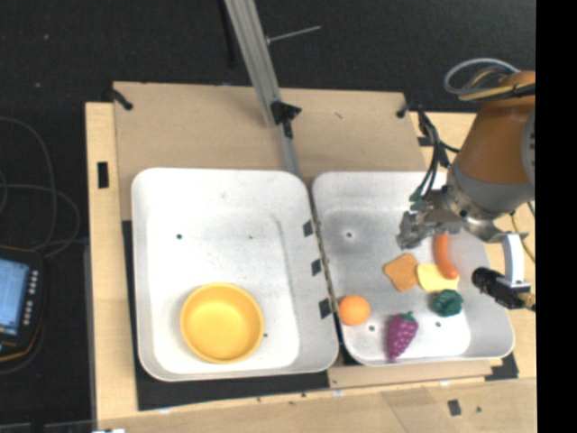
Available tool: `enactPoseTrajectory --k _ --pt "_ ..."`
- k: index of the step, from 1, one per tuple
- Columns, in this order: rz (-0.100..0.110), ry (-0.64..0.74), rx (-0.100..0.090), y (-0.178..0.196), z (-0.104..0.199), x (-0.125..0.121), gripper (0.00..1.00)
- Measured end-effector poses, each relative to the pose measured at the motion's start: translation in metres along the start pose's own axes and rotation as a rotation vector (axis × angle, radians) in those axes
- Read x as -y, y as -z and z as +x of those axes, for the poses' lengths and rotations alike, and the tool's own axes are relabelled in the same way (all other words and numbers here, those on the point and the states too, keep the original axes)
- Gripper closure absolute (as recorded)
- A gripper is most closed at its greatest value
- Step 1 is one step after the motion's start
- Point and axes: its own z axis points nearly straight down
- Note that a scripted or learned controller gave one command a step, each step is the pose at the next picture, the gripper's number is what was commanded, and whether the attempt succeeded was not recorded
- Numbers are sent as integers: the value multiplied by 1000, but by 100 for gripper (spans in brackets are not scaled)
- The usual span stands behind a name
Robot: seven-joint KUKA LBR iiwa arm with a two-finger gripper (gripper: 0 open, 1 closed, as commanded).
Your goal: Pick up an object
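Note:
The right bin (361, 201) holds several toy foods: an orange wedge (401, 271), a red-orange carrot-like piece (444, 254), a yellow piece (435, 278), a dark green piece (445, 303), an orange ball (354, 309) and a purple grape bunch (401, 334). My gripper (416, 231) hangs over the right bin just above and left of the carrot piece, close to the orange wedge. Nothing shows between its fingers.
The left bin (216, 206) holds a yellow bowl (222, 322) at its front. A grey metal post (257, 57) slants up from between the bins at the back. A tablet-like screen (13, 300) lies off the bench at far left.

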Motion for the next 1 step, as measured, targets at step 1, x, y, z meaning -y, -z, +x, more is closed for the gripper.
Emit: enactPoseTrajectory --k 1 --pt "-2 1 -1 9 55 -6 100"
